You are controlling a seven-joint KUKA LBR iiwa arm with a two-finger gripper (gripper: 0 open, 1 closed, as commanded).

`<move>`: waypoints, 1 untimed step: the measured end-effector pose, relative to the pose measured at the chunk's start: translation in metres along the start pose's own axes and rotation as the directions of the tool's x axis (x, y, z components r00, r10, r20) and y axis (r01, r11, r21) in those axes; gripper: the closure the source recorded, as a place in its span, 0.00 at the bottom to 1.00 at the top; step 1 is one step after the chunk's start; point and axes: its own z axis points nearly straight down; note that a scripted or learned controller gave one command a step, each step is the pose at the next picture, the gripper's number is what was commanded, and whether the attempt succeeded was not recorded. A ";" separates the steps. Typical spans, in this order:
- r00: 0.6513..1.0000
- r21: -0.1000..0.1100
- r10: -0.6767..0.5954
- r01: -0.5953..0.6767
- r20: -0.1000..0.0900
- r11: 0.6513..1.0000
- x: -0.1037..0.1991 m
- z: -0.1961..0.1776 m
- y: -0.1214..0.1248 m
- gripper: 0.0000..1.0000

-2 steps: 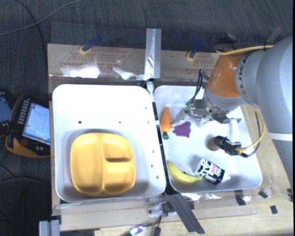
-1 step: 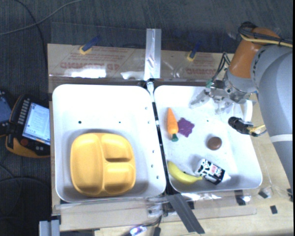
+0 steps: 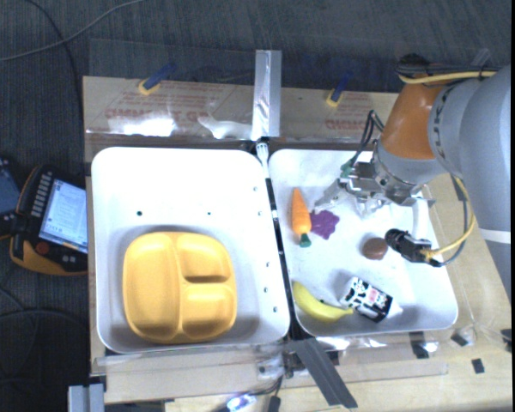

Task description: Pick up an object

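My gripper (image 3: 348, 202) hangs over the back half of the right bin (image 3: 438, 303), open with nothing between its fingers. Just left of it and slightly nearer lies a purple grape-like toy (image 3: 325, 223), with an orange carrot (image 3: 300, 215) right beside that. A small brown round piece (image 3: 375, 248) rests nearer than the gripper and a little right. Along the front wall lie a yellow banana (image 3: 318, 305) and a black-and-white box (image 3: 366, 298).
The left bin (image 3: 120, 170) carries a yellow divided tray (image 3: 179, 285). The grey arm with its orange band (image 3: 412, 127) covers the right bin's back right corner. A black cable fitting (image 3: 409, 244) dangles beside the brown piece.
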 end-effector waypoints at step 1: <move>0.982 -0.001 -0.186 0.186 0.001 0.982 0.079 -0.067 0.000 0.00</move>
